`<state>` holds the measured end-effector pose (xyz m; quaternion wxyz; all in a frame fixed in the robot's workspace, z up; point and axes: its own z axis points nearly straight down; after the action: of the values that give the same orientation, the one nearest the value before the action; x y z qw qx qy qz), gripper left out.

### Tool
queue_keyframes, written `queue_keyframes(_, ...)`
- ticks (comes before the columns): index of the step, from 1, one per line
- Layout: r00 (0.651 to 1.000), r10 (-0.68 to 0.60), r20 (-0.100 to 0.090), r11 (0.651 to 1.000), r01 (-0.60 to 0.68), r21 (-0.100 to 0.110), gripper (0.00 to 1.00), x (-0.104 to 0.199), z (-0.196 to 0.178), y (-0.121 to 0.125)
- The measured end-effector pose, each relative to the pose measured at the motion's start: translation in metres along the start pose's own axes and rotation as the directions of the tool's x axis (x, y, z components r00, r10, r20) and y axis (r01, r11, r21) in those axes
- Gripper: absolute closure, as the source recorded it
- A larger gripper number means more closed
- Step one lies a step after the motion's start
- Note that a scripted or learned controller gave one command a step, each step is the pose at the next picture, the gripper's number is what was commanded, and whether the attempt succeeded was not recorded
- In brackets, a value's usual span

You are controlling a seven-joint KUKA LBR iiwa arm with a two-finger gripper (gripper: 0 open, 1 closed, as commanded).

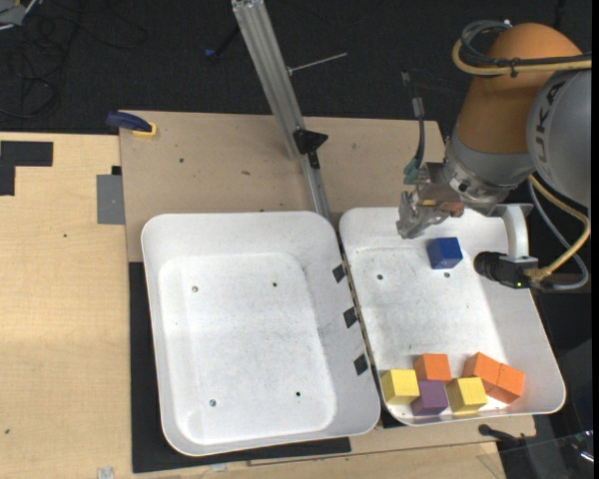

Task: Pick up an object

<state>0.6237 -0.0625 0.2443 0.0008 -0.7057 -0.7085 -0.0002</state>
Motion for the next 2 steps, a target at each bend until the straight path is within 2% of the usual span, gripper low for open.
queue_keyframes(2,1.000,0.001,0.001,1.000,-0.001,0.000,1.00,0.085,0.001,0.026)
